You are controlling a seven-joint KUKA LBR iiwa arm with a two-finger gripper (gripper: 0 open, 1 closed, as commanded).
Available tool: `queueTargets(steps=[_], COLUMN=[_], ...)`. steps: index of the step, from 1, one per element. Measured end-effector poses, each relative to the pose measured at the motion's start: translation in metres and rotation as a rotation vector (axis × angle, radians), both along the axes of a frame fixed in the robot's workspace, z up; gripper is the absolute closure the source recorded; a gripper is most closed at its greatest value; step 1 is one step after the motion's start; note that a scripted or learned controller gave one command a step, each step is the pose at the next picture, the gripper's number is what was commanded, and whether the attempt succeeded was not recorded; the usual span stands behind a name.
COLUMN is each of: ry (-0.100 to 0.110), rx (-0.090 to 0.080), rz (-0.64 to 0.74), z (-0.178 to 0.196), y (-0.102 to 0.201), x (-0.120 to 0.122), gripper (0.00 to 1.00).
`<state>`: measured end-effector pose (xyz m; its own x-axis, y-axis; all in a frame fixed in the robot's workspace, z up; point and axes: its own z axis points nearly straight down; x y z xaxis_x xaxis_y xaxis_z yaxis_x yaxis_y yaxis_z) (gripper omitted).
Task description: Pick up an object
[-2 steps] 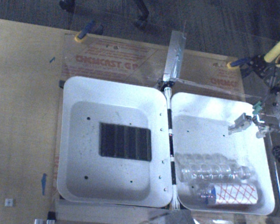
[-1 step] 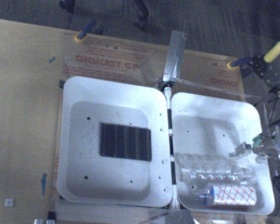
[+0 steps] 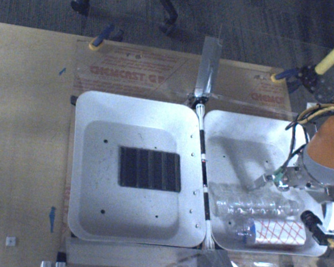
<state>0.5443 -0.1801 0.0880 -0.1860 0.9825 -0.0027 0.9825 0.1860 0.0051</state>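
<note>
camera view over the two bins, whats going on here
A grey arm with an orange band reaches into the right white bin, its gripper low above a clear plastic bottle lying on its side. A red-and-white checked packet lies beside the bottle. A dark ribbed rectangular tray sits in the left white bin. Nothing looks lifted yet.

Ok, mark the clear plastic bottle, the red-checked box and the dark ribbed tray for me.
clear plastic bottle (image 3: pixel 254 205), camera view, mid-body.
red-checked box (image 3: pixel 279 232), camera view, top face.
dark ribbed tray (image 3: pixel 149 169), camera view, centre ribs.
</note>
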Motion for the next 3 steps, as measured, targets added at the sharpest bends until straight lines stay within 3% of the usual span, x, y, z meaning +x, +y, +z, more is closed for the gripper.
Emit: queueTargets(steps=[1,2,3], ry=[-0.007,0.005,0.001], rx=[-0.001,0.003,-0.002], rz=[-0.003,-0.044,0.197], z=[0.012,0.018,0.090], y=[-0.001,0.016,0.001], x=[0.001,-0.012,-0.010], gripper=[1.00,1.00,1.00])
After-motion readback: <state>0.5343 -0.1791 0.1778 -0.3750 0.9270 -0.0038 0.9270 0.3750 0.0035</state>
